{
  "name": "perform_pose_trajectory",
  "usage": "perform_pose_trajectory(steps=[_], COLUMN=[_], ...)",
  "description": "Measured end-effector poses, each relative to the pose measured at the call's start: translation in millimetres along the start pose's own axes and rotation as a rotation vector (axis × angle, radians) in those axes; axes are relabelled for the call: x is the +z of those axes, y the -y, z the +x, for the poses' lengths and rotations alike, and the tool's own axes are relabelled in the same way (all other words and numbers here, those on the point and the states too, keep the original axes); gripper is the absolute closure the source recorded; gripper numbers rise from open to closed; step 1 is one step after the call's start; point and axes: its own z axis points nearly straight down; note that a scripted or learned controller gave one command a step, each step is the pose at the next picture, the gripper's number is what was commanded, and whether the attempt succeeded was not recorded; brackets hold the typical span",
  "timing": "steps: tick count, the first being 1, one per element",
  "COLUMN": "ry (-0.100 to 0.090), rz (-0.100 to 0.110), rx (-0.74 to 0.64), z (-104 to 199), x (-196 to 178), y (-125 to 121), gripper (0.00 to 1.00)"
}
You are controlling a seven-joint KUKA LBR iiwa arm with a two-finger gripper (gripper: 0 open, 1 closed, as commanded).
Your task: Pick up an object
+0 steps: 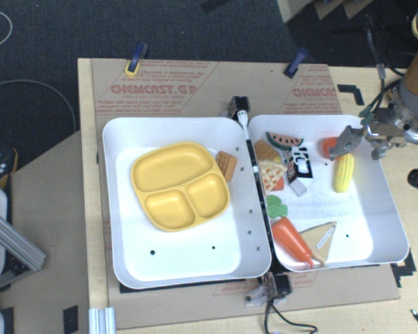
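Camera view, corn (pixel 343 172) just below fingers (pixel 349 140), possibly apart

We look down from one fixed camera above the table (pixel 195 82), tilted at a slant, far enough back to take in both white bins (pixel 118 207) and some surrounding floor (pixel 56 19).
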Motion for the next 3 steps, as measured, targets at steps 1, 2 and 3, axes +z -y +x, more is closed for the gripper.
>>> perform_pose_trajectory(steps=[1, 2, 3], ry=[0.002, 0.0, -0.001], rz=[-0.011, -0.003, -0.003], rx=[-0.002, -0.003, -0.002], z=[0, 9, 18], x=[-6, 54, 102], y=[-2, -3, 0], gripper=[0.0, 0.0, 0.0])
